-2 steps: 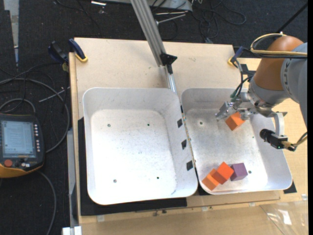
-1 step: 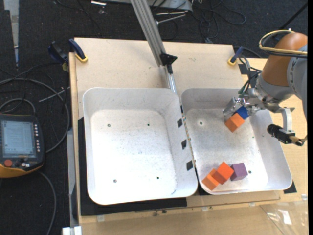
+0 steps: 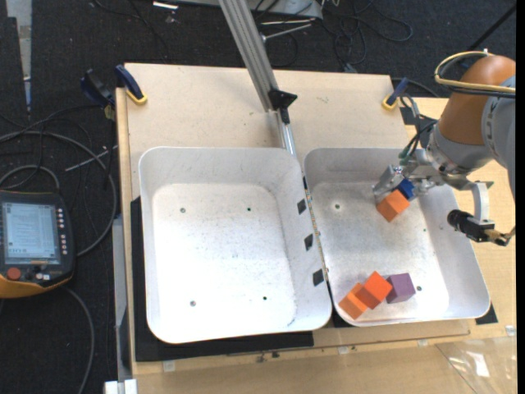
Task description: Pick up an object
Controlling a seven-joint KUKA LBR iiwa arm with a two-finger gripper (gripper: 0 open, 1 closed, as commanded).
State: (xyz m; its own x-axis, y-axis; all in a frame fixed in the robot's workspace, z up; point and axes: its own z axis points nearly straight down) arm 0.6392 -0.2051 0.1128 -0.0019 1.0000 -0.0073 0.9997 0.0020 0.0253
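The gripper (image 3: 397,189) was clamped on an orange-and-blue block (image 3: 394,203) in the upper right bin (image 3: 459,294). The grasp seemed made; next came a steady lift. Orange blocks (image 3: 366,294) and a purple cube (image 3: 400,286) lay lower.

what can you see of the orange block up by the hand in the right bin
The orange block is a small cube-like piece with matte faces, likely foam or painted wood. It sits tilted, one corner pointing down, in the upper part of the right bin, directly under the hand. A small blue part of the hand overlaps its top edge. Whether it rests on the bin floor or is lifted cannot be told. It lies apart from the orange blocks and purple block near the front.
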